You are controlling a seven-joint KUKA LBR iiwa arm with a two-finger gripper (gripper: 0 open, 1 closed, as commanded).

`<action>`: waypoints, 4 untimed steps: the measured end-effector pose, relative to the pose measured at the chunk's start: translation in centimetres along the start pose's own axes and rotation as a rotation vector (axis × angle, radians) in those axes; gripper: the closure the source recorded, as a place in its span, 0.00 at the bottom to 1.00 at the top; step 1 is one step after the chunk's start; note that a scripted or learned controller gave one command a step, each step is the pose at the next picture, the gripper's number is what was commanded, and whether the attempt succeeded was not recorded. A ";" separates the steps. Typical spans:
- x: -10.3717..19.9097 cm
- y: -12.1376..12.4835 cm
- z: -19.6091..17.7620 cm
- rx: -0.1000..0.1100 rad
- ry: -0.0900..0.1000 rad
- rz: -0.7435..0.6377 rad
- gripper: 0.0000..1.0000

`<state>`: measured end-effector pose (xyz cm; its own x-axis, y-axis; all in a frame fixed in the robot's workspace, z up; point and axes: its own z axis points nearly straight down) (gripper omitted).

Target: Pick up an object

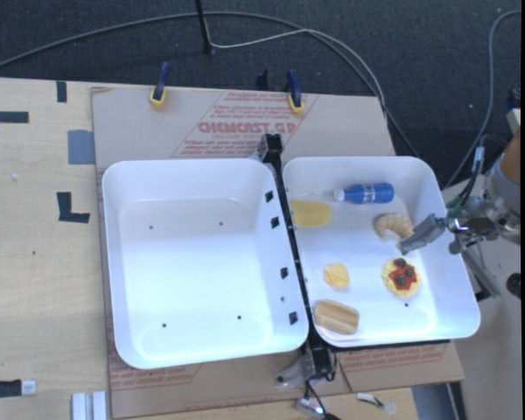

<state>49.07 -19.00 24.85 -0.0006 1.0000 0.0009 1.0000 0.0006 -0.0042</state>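
The right bin (437, 186) holds several small items. A blue bottle (365, 193) lies at the back, with a yellow flat piece (310, 213) beside the divider. A croissant (392, 225) sits near the middle right. In front lie a small yellow cookie (336, 276), a round tart with red topping (402, 277) and a tan bread roll (336, 316). My gripper (430, 241) hangs over the bin's right side, just right of the croissant and above the tart. It is open, with nothing between its fingers.
The left bin (122, 261) stands beside the right one, a black divider strip (284, 234) between them. Both rest on a cardboard sheet (227, 125) held by clamps (160, 90) at the back. Cables run across the dark floor behind.
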 end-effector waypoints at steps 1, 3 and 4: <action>4.3 7.2 11.2 0.008 0.003 -0.004 0.00; 9.4 14.4 13.5 -0.001 0.000 -0.003 0.00; 9.2 14.3 12.9 0.004 0.000 -0.001 1.00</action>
<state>63.35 -9.74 11.89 -0.0018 1.0000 0.0009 1.0000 0.0018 -0.0087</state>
